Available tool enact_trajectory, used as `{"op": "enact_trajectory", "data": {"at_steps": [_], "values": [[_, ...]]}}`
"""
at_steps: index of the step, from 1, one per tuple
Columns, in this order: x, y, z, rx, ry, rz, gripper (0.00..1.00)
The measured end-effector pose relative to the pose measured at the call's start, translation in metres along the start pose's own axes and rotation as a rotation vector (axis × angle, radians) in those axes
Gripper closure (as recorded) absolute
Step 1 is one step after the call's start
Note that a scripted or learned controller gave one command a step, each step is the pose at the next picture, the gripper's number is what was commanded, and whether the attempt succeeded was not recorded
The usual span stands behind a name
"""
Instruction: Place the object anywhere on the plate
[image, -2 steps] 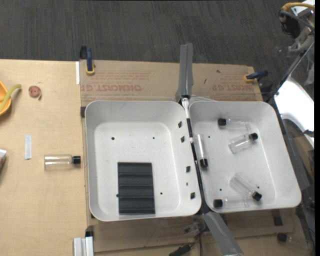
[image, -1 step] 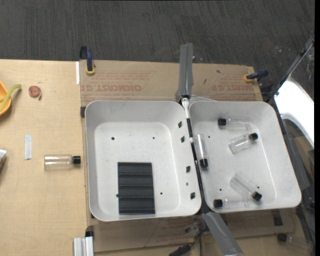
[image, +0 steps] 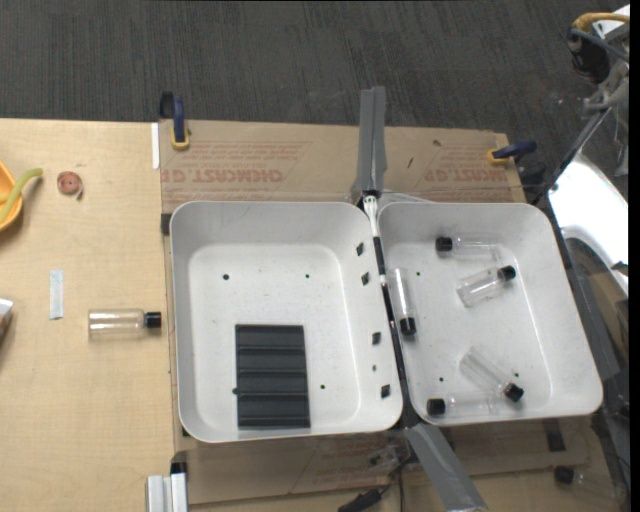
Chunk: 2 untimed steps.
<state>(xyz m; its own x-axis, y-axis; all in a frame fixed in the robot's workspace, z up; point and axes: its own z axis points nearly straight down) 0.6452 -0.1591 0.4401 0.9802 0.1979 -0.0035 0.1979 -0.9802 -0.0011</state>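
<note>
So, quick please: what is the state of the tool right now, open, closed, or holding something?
Tool: its state cannot be told from the camera view.

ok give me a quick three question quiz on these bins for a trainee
1. True or false: the dark ribbed rectangular plate lies in the left white bin.
2. How many clear plastic vials with black caps lie in the right white bin? A three, B five, C seven
3. Fill in: one more clear vial lies on the wooden bench, ____ of the left bin.

Key: 1 true; 2 B; 3 left
</note>
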Motion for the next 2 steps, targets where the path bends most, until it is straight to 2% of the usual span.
{"op": "enact_trajectory", "data": {"at_steps": [1,2], "values": [[-0.053,0.054,0.001,0.001,-0.003,-0.002,0.00],[-0.009,0.048,0.001,0.000,-0.002,-0.004,0.00]]}}
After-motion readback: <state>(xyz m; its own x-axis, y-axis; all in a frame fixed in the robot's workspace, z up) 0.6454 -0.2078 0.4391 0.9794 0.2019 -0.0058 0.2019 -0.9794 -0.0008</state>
